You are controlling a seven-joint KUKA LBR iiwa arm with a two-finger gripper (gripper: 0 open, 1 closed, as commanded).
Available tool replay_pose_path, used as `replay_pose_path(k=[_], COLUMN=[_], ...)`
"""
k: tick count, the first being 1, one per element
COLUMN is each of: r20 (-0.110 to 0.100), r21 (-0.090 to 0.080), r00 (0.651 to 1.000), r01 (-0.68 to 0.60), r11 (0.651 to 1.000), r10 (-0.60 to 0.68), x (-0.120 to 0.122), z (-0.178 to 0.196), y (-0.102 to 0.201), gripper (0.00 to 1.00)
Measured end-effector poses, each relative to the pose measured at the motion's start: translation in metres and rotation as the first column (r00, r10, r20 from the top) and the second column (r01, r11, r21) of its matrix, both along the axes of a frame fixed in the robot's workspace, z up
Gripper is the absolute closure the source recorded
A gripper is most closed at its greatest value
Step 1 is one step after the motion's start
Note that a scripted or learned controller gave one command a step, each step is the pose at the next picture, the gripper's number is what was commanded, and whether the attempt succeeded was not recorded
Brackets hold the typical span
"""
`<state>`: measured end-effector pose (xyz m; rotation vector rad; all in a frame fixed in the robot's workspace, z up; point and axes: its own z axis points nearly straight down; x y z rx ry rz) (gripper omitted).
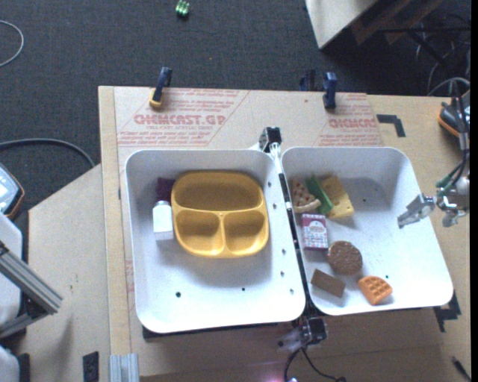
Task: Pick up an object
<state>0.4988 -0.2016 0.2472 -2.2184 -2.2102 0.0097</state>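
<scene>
Camera view: gripper (423,209) over right bin (418,261) right edge, fingers state cannot tell, nothing visibly held. Right bin: yellow wedge (337,197) with green stick (322,193), waffle round (302,195), red carton (314,231), brown cookie (345,257), brown block (328,283), orange waffle (375,289). Left bin (187,298): yellow divided tray (219,213), white bottle (163,220) beside it.

Brown board (224,112) printed CHEMCAST, underlying one white bin (142,291) toward 8 o'clock and another white bin (396,168) toward 4 o'clock. Held at far edge by yellow-blue clamp (160,88) at 11 o'clock and blue clamp (328,89) at 1 o'clock. Dark carpet (82,52) beyond, bearing small green item (182,8) at 12 o'clock.
</scene>
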Motion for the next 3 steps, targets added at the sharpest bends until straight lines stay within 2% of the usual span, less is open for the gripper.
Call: replay_pose_path(k=[1,3], r20=[0.012,0.005], r21=[-0.003,0.001], r00=[1.0,1.0], r01=[-0.004,-0.002], r11=[1.0,1.0], r10=[0.004,0.002], x=[0.003,-0.016], z=[0.006,-0.096], y=[0.0,-0.008], gripper=[0.0,0.0])
